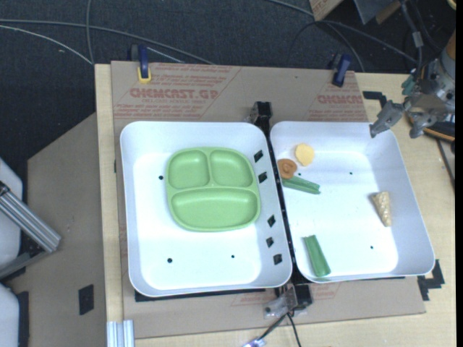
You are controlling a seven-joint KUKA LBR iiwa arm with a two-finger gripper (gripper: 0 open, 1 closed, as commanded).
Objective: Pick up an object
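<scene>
You are looking down at a bench with two shallow white bins side by side. The left bin (pixel 145 259) holds a green divided plate (pixel 213 189) near its centre. The right bin (pixel 405 259) holds five small pieces: a yellow disc (pixel 304 153) and an orange disc (pixel 288 168) at about ten o'clock, touching or nearly so, a green stick (pixel 301 185) just below them, a second green stick (pixel 316 255) at about seven o'clock, and a tan wedge (pixel 383 207) at about three o'clock, well apart from the rest.

The gripper (pixel 400 120) hovers at the bin's one o'clock corner, above the rim. Its two fingers look spread apart with nothing between them.

For a clean pick, you would likely do best with the tan wedge: it is nearest and stands alone. Centre over it, line the fingers across its narrow side, then descend straight. The discs by the wall look harder to reach.
</scene>
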